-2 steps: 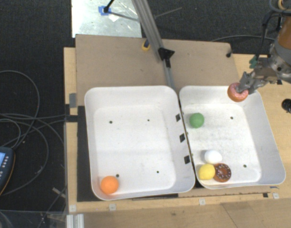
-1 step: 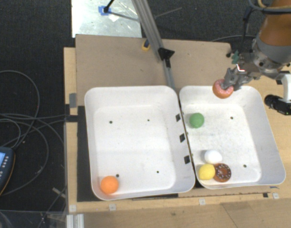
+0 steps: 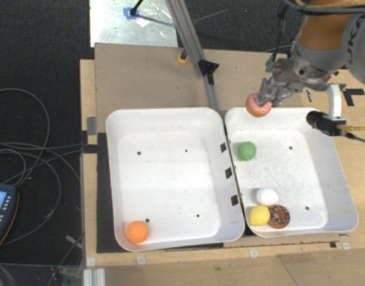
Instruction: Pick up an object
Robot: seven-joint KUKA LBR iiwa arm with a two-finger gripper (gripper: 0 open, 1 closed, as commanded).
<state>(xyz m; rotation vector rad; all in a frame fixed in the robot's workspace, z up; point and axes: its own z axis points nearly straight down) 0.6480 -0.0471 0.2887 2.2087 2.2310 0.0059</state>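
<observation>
I see the gripper (image 3: 268, 98) closed on a pink donut (image 3: 258, 105), held above the right bin's (image 3: 325, 177) far rim. The pick looks done to me; what's left is keeping the grip secure.

We see a pink-iced doughnut (image 3: 258, 105) pinched between the gripper's (image 3: 267, 99) fingers, hanging tilted above the far rim of the right bin (image 3: 334, 159), near its left corner, clear of the floor.

No text, label, brand, number or sign can be read on anything here.
</observation>
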